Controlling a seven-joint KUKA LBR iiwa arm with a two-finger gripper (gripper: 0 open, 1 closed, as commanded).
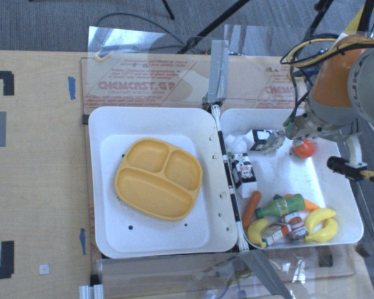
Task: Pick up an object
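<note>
My gripper [275, 141] hangs low over the far part of the right bin [343, 195], under the grey wrist with the orange band [336, 80]. It is beside a small black-and-white item [259, 136] and a crumpled white piece [237, 143]. A red tomato-like ball [303, 148] lies just right of the gripper. Nearer the front lie a black-and-white box [244, 169], a red-orange carrot [251, 207], a green bottle [280, 205], a red-and-white can [290, 226] and two yellow bananas [324, 224] [257, 231]. I see nothing clearly held.
The left bin [103, 167] holds a yellow divided plate [159, 178]. A clear plastic sheet [143, 83] stands behind the bins. Cables [305, 52] loop over the arm at the upper right. A black part [346, 166] juts over the right bin's right side.
</note>
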